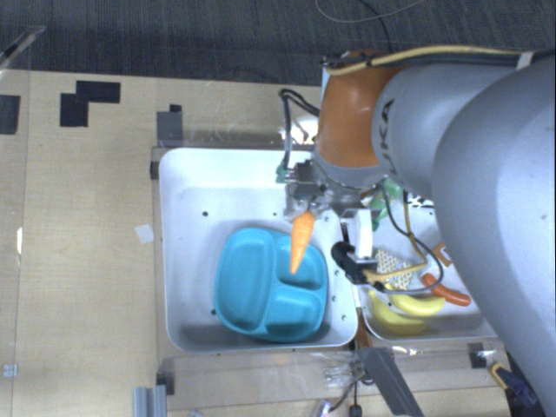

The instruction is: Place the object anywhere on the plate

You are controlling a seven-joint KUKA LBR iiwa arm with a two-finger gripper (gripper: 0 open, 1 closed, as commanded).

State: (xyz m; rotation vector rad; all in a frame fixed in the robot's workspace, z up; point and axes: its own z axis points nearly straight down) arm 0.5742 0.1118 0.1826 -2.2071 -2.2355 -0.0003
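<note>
Camera view: looks down at a slant on a pale wooden bench (pixel 78 233) bearing two shallow white bins side by side, with dark carpet beyond the far edge.
Arm: the grey KUKA arm with its orange band (pixel 352 115) enters from the right and covers much of the right bin and the upper right of the picture.
Gripper: the two-finger gripper (pixel 304 208) points down over the far right part of the left bin; it grips the thick top end of the orange carrot, which shows between the fingers.
Carrot: the tapered orange toy carrot (pixel 300 241) hangs nearly upright from the gripper, tip downward and leaning slightly left, its tip over the plate's far right compartment; whether the tip touches the plate I cannot tell.
Plate: the bright blue plastic plate with divided compartments (pixel 252 289) lies in the near half of the left white bin (pixel 187 207), with one large compartment on the left and smaller ones on the right.
Right bin: the right white bin (pixel 417 327) is partly hidden by the arm; in its near part lie a yellow banana (pixel 408 307), a small orange-red elongated item (pixel 447 295) just beside the banana, and a perforated grey object (pixel 395 265) behind them.
Cables: black cables (pixel 408 228) loop down from the wrist over the right bin, and a thin wire (pixel 391 11) curls across the carpet above.
Bench markings: black rectangular patches (pixel 87 101) sit on the bench at upper left, well apart from the bins.
</note>
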